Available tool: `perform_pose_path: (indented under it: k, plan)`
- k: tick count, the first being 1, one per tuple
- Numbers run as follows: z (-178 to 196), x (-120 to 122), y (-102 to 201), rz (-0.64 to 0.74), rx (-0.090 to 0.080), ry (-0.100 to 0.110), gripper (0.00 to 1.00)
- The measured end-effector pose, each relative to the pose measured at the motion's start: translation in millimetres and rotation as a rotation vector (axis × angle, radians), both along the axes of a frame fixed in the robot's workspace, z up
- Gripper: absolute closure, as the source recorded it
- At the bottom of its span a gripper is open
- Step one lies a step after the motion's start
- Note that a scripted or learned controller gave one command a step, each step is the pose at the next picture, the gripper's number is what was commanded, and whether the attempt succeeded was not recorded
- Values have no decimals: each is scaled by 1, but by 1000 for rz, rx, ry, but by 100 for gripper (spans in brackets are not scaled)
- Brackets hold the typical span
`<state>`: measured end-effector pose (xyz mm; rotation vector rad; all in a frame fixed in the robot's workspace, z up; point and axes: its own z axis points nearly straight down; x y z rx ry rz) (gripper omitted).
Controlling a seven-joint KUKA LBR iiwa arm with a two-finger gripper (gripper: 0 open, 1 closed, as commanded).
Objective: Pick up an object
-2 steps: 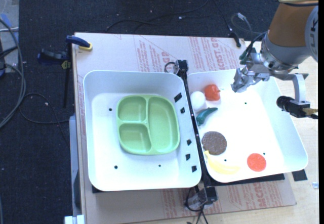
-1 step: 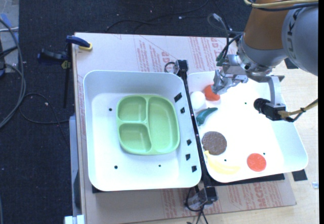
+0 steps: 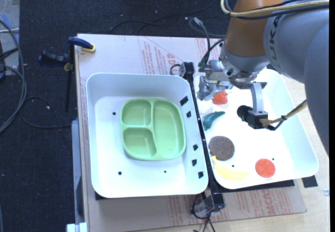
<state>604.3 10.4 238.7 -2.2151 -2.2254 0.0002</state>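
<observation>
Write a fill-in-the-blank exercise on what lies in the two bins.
1. The green divided plate has ___ compartments.
2. The plate lies in the ___ bin.
3. The brown disc lies between the teal piece and the ___ banana-shaped piece.
4. The gripper hangs over the ___ bin.

Missing words: three; left; yellow; right
</observation>
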Motion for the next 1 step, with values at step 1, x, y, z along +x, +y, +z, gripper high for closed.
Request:
perform_pose_path:
  k: [1]
  plan:
    - [5, -1, 58, 1, 0, -1, 100]
